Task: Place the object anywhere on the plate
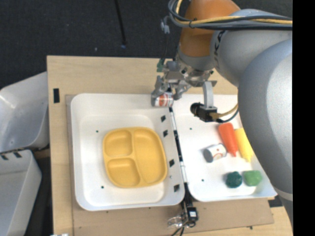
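Camera view, from above at a slant: a wooden surface (61,77) carries two shallow white bins side by side; the left bin (88,112) holds a yellow plate (134,157) with three compartments, lying flat near the bin's middle, nothing resting on it; the right bin (197,141) holds the loose items. In the right bin: a small white can (215,153) on its side, just beside an orange carrot (228,138); a yellow piece (244,144) lies along the carrot's right side, touching it or nearly so; nearer the front edge a dark green item (234,180) and a lighter green one (253,177) sit next to each other. A row of dark clips (171,141) runs along the seam between the bins.

The arm (256,58) enters from the right, its grey body covering the right bin's far corner; the orange band (204,23) sits above the wrist, with cables looped over it. The hand (166,95) points down at the far edge of the bins, at the seam, toward the left bin's back right corner. A small cylindrical object (162,101), pale with a red-orange band, sits between the fingertips; the hand is clamped on it. The object is well apart from the plate, behind it and to its right; whether it touches the bin rim cannot be told.
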### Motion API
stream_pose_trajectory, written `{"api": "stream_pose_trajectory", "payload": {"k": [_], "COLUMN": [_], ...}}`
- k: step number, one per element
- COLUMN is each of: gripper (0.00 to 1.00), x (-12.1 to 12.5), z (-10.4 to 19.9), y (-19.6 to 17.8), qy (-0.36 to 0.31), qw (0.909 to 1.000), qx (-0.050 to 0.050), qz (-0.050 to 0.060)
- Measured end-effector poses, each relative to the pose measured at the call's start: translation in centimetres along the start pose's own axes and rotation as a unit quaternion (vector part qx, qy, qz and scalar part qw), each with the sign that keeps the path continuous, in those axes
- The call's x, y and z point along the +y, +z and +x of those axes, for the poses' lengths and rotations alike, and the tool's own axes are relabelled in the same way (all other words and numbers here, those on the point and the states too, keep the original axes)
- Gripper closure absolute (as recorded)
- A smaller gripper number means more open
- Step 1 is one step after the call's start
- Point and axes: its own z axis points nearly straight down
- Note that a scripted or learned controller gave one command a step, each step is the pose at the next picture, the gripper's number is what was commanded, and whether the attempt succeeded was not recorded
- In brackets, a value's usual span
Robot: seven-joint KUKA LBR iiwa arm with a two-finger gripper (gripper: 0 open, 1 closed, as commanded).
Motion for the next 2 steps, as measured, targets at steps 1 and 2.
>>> {"api": "stream_pose_trajectory", "payload": {"k": [1,2], "gripper": [1.00,0.00], "x": [0.82,0.79], "z": [4.53,4.28], "y": [-0.34,-0.33], "qy": [-0.001,0.000], "qw": [1.0000,1.0000], "qx": [0.001,0.000], "qz": [-0.001,-0.001]}}
